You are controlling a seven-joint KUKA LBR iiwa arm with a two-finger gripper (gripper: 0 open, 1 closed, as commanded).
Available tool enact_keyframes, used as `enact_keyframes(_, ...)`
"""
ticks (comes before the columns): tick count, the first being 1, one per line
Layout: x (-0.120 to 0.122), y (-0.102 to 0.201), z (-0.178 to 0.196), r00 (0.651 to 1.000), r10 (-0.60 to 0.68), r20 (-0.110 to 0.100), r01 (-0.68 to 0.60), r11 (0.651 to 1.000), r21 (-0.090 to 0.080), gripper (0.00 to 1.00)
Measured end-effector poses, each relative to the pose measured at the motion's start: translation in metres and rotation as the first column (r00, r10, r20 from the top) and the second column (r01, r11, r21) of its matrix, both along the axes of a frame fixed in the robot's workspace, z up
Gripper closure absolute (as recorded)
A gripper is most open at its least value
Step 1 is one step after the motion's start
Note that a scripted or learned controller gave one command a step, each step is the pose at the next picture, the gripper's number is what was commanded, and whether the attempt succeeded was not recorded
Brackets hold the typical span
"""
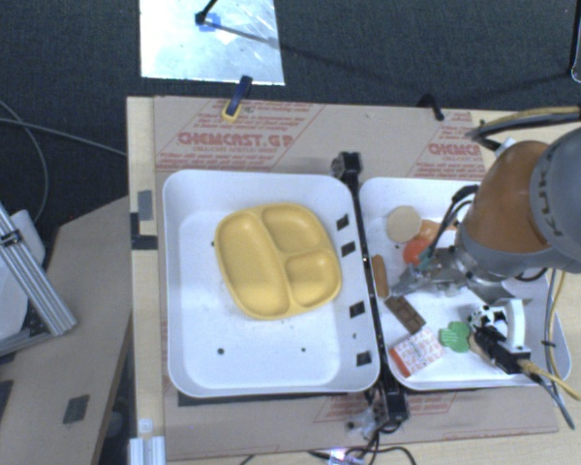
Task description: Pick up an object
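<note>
The right bin [395, 201] holds several small items. A beige round disc [403, 223] lies near its back. An orange-red piece [416, 250] sits just in front of the disc. A brown stick [380, 275] lies along the left wall. Toward the front are a dark brown block [405, 313], a red-and-white packet [418, 355] and a green piece [454, 335]. My gripper [412, 279] hangs low over the middle of this bin, between the orange-red piece and the brown block. The arm's body hides the right part of the bin.
The left bin [189, 356] carries a yellow divided plate [276, 258]. A black divider [363, 260] runs between the bins. Cables and a white-and-black fitting [496, 332] hang by the arm at the front right. Cardboard [271, 139] lies under both bins.
</note>
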State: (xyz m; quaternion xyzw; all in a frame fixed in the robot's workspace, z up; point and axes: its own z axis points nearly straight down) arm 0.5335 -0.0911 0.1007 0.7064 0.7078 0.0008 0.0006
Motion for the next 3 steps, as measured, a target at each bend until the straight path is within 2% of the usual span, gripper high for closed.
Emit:
enact_keyframes(1, -0.047, 0.009, 0.162, 1.0, 0.003, 0.01, -0.003, 1.0, -0.001, 0.0)
enact_keyframes(2, -0.01, 0.129, 0.096, 1.0, 0.014, -0.004, -0.014, 1.0, 0.004, 0.0)
enact_keyframes(3, -0.023, 0.125, 0.083, 1.0, -0.002, -0.003, 0.002, 1.0, 0.0, 0.0)
